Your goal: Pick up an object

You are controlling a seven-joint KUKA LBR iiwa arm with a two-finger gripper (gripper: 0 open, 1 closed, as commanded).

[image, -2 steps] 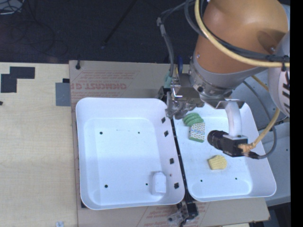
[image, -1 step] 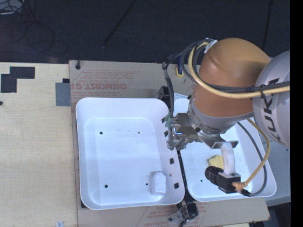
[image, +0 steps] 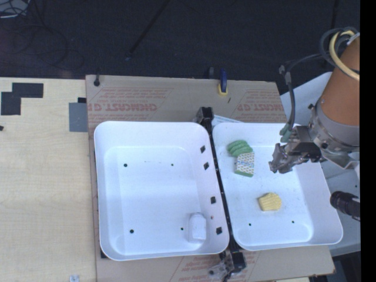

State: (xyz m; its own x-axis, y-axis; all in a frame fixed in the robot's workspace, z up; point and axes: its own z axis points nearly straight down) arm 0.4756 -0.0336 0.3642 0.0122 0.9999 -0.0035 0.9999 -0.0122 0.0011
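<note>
Nearest the lens: grey arm with orange band (image: 346, 81), entering high from 3 o'clock, wrist bent down over the right shallow white bin (image: 320, 216).

Pincer: dark two-finger gripper (image: 279, 164) hangs over the right-centre of that bin. Open or closed: cannot tell, the tip is a dark blur. No object seen in its grasp.

Outward from the pincer:
- 9 o'clock, near: small white block with teal pattern (image: 245, 164), standing slightly tilted.
- 10 o'clock: green ribbed rounded piece (image: 238, 147), touching the block's top edge. The two sit as a cluster close to the bin's left wall.
- 6 to 7 o'clock, apart from the rest: yellow ribbed lump (image: 269, 202), alone on bare floor.
- 8 o'clock, well apart: pale white rounded object (image: 197, 227) in the left shallow white bin (image: 117, 157), near its lower right corner.

Judgement: no pick made yet. The pincer seems parked above the floor between candidates, likely pre-descent.

Room: the yellow lump has open floor on all sides, so it looks like the easiest approach. The block and green piece crowd each other and the wall, so closing on one may nudge the other. The white object sits tight to its bin's corner, leaving a poor margin.
</note>
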